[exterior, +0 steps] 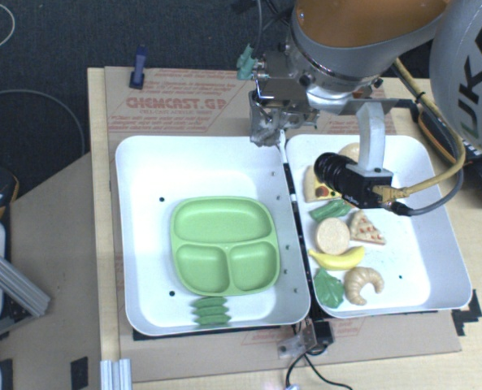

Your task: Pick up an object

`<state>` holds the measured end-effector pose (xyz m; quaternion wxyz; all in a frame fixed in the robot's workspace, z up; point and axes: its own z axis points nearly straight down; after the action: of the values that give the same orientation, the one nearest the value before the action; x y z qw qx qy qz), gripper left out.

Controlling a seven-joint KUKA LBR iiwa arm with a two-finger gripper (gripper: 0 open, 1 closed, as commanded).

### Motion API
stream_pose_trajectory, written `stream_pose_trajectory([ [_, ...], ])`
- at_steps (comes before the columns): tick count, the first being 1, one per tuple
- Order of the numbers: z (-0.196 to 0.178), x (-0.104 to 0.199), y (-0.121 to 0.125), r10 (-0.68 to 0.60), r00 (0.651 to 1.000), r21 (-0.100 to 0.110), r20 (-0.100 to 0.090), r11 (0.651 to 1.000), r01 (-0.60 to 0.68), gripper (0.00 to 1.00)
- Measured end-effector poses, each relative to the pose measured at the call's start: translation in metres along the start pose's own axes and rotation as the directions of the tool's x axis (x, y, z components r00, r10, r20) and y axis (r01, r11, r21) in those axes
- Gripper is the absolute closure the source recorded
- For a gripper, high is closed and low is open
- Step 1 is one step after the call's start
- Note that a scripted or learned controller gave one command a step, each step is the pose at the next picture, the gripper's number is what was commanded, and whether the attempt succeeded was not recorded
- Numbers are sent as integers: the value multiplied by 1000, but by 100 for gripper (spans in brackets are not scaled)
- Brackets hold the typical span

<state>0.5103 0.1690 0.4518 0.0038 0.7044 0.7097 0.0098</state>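
My gripper point(267, 133) hangs below the orange-banded wrist, over the far end of the divider between the two white bins; nothing can be seen held in it. The right bin point(436, 242) holds toy food: a pizza slice point(369, 231), a round cracker point(333, 236), a banana point(338, 259), a croissant point(365, 283), a green leaf point(330, 289), a green pod point(330, 210) and a yellow wedge point(314, 185). A beige piece point(350, 149) is partly hidden behind the arm's black attachment point(346, 181).
The left bin point(143, 185) holds a green divided plate point(224, 244) and a green ridged piece point(210, 309) near its front wall. A yellow cable point(436, 177) loops over the right bin. A blue clip point(138, 67) sits at the board's far left.
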Motion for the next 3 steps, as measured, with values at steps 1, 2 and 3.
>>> stream_pose_trajectory([
  [1, 104, 59, -36, 0, 1000, 30, 11, 1000, 0, 100],
  [2, 199, 53, 17, 10, 1000, 26, 12, 1000, -10, 100],
  [3, 201, 29, 71, 11, 1000, 15, 9, 1000, -11, 100],
])
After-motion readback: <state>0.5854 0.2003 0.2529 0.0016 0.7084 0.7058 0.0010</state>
